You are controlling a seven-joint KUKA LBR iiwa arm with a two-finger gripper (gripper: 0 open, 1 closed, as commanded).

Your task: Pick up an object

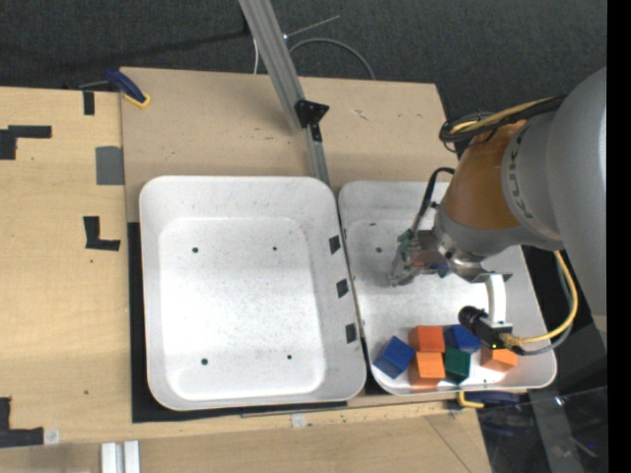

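Reaching in from the right, the grey arm [552, 175] is seen over the right bin [380, 205], beside the left bin [158, 205]. The gripper [406, 269] hangs low; its finger state cannot be told. Blue, orange and green blocks [434, 353] are clustered at the bin's near edge.

Nothing legible anywhere here; no words, no numbers, no brand marks on the two white bins [242, 190], on the coloured blocks [430, 353], or on the grey arm [552, 175] with its orange band; the worktop [59, 264] carries black tape pieces in angular shapes and a grey patch, but none of them forms a letter or digit that can be read.
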